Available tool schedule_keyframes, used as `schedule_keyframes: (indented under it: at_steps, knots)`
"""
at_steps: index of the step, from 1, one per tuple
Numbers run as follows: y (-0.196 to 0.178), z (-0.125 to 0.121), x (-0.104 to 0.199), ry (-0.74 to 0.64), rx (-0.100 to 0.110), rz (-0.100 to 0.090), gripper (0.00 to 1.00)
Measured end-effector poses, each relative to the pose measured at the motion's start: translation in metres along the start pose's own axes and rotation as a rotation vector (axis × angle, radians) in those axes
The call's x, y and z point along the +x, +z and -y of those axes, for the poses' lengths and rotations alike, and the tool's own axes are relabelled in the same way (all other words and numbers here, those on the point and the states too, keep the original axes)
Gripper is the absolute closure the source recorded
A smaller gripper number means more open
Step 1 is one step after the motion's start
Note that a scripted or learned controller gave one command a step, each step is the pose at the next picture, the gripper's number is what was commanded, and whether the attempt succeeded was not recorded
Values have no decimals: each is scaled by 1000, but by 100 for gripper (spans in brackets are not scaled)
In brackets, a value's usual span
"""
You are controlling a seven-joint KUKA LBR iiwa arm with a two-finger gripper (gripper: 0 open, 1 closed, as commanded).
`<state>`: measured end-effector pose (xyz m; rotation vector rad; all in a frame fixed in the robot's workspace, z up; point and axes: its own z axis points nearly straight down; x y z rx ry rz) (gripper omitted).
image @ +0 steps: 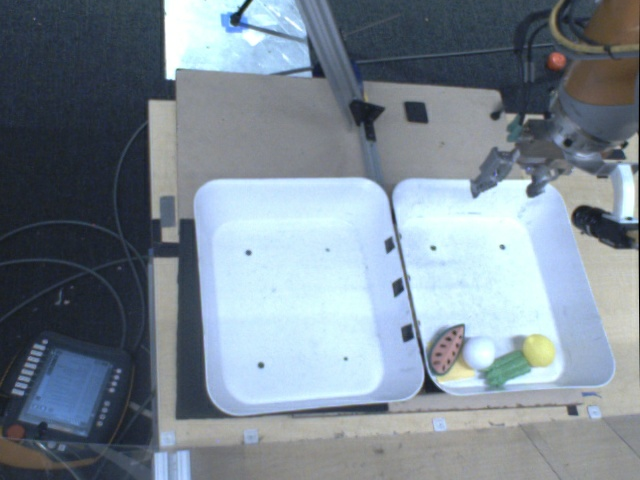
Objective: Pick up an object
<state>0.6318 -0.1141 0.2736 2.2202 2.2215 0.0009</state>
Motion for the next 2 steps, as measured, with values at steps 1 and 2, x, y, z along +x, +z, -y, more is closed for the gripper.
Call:
schedule_keyframes:
  at_steps: [1,2]
  knots:
    - [189,43,-15,2,4,-1,0]
    - [186,87,18,0,0,-1,0]
